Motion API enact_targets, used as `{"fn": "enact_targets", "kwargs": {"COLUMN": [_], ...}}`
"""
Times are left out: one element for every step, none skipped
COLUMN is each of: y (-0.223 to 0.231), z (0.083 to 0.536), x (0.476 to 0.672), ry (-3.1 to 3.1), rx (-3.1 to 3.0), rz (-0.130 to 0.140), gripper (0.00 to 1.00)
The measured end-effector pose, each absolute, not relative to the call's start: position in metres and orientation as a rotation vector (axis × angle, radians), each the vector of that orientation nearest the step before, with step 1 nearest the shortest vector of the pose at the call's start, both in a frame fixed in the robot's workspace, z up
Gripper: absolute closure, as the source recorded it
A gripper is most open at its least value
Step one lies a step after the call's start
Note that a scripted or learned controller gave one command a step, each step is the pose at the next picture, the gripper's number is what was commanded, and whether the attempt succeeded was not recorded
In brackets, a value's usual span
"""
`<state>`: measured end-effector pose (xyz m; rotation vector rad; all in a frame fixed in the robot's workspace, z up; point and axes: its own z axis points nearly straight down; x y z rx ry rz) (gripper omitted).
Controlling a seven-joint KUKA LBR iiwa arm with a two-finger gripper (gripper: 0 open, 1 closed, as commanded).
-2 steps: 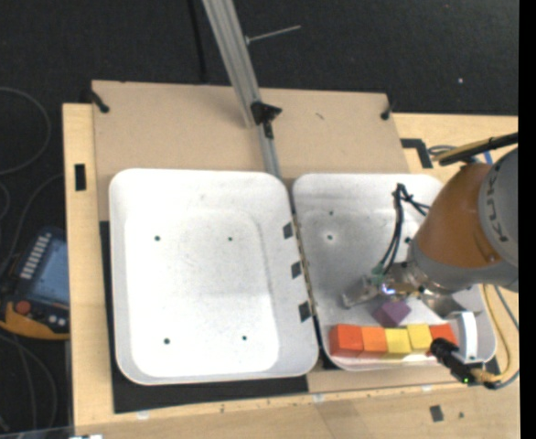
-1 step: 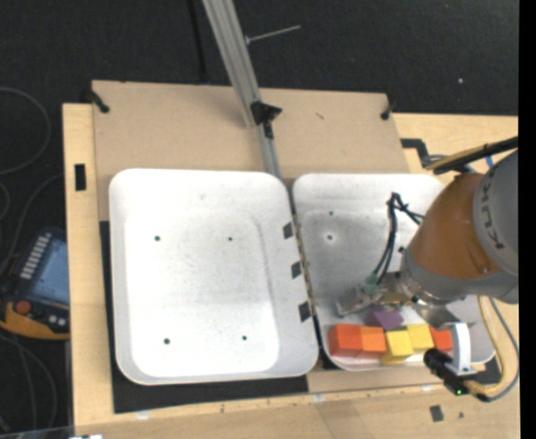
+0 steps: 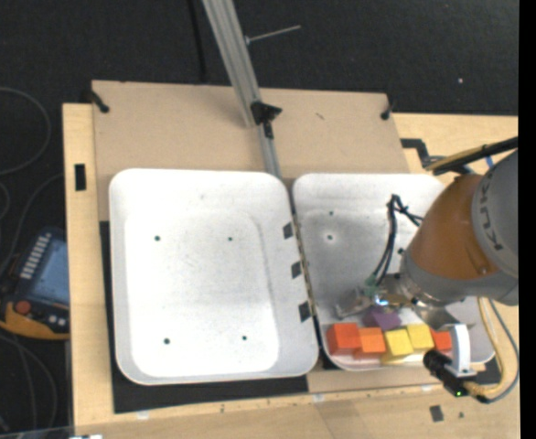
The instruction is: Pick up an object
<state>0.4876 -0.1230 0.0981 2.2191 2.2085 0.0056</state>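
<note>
Along the near wall of the right bin [image 3: 341, 208] lies a row of blocks: an orange-red block [image 3: 345, 337], an orange block [image 3: 371, 340], a yellow block [image 3: 399, 341], another yellow block [image 3: 421, 336] and a small red piece [image 3: 443, 341]. A purple object [image 3: 384, 319] sits just behind them. My gripper [image 3: 375, 298] hangs low over the purple object, under the orange wrist band [image 3: 446, 231]. The arm's body hides much of the bin's right side.
The left bin [image 3: 199, 273] sits beside the right one, with dark clips on the shared wall. A metal rail [image 3: 236, 53] slants in from the top. Cables and a handheld pendant [image 3: 39, 286] lie off the bench at the left.
</note>
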Motion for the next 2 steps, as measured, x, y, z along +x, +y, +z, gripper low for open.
{"fn": "enact_targets", "kwargs": {"y": [-0.1247,-0.1243], "z": [0.1095,0.1083], "x": [0.4897,0.4887], "ry": [2.200,2.200], "rx": [2.216,2.221], "rz": [0.011,0.009], "gripper": [1.00,0.00]}}
